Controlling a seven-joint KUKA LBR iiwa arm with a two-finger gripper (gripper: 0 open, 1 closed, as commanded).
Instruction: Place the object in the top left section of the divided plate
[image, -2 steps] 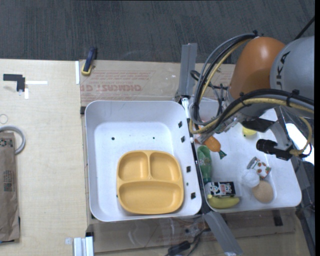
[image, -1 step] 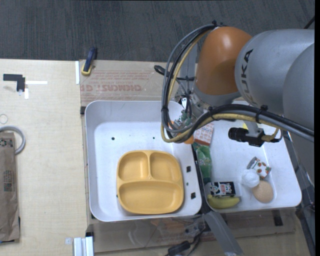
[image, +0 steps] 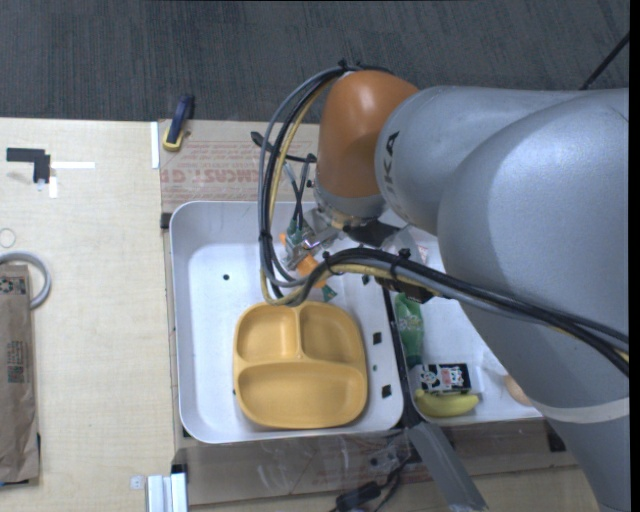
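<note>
The yellow divided plate (image: 300, 365) lies in the left white bin (image: 205, 300), toward its near right corner. It has two small sections on the far side and one large section on the near side. My gripper (image: 303, 250) hangs under the orange-banded wrist, just beyond the plate's far rim, mostly hidden by the wrist and black cables. A small orange and green object (image: 308, 266) shows at the gripper, above the bin floor. Whether it is held cannot be told. Nothing lies in the plate's sections.
The right bin (image: 470, 350) holds a green packet (image: 408, 320), a black and white item (image: 446, 377) and a banana (image: 447, 404). The grey arm covers most of that bin. A blue and yellow tool (image: 180, 122) lies on the cardboard beyond the bins.
</note>
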